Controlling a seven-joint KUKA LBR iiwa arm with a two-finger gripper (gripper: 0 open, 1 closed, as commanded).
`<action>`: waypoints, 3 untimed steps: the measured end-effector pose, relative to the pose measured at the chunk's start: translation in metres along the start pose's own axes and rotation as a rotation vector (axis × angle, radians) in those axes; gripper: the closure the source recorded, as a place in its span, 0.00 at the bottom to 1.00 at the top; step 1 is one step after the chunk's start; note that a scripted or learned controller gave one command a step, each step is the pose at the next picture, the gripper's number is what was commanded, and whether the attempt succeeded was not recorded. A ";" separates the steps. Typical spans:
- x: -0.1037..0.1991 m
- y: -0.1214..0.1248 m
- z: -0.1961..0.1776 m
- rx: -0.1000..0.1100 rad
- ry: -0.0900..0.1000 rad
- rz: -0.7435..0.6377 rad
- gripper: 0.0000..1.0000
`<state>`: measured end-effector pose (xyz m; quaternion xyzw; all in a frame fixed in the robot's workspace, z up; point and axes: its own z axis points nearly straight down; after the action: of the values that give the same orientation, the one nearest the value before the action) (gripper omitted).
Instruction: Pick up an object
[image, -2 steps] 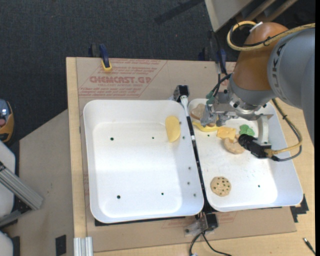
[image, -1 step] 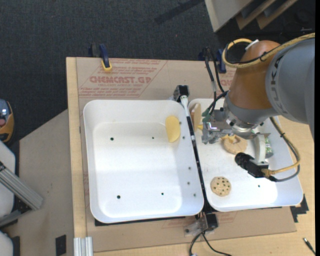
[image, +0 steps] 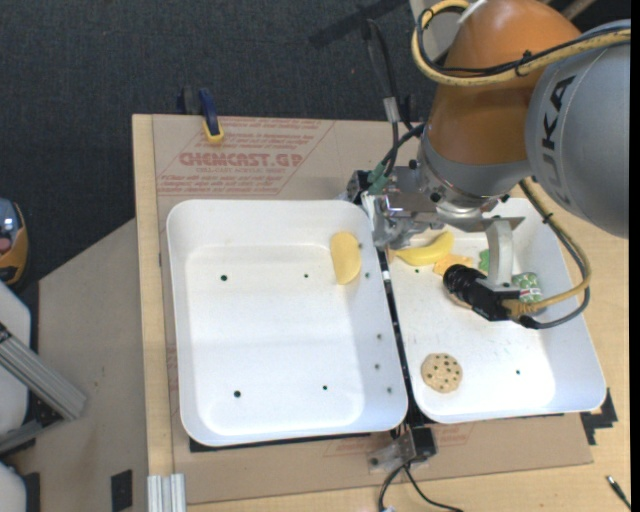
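Reaching in from the right, the grey arm with its orange band (image: 505, 60) hangs over the far edge of the right shallow white plastic bin (image: 560, 385). In the camera view its gripper (image: 392, 230) sits low at that bin's far left corner, just beside the ridge where the two bins meet. Whether the claw is released or clenched cannot be told, since the wrist body covers it, and nothing is seen grasped in it.

A curved, bright yellow banana-shaped toy (image: 424, 252) lies in the right bin near the far edge, just beside the gripper and partly hidden under the wrist. A round, tan speckled cookie (image: 441, 372) lies flat near the near edge of the same bin, well apart from the gripper.

The left shallow white plastic bin (image: 200, 330) carries one pale yellow, oblong rounded piece (image: 346, 258), lying close to its right edge, towards the far right corner, on the other side of the ridge from the gripper.

Both bins rest on a brown board with red lettering (image: 245, 155), and a blue and yellow clamp (image: 210, 115) grips the board's far edge.
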<state>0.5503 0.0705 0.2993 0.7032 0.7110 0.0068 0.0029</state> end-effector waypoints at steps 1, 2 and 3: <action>0.114 -0.037 0.042 0.021 -0.001 -0.003 1.00; 0.101 -0.039 -0.014 0.007 -0.003 0.010 1.00; 0.087 -0.049 -0.174 -0.005 0.001 0.011 1.00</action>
<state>0.4979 0.1558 0.4732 0.7069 0.7072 0.0091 0.0043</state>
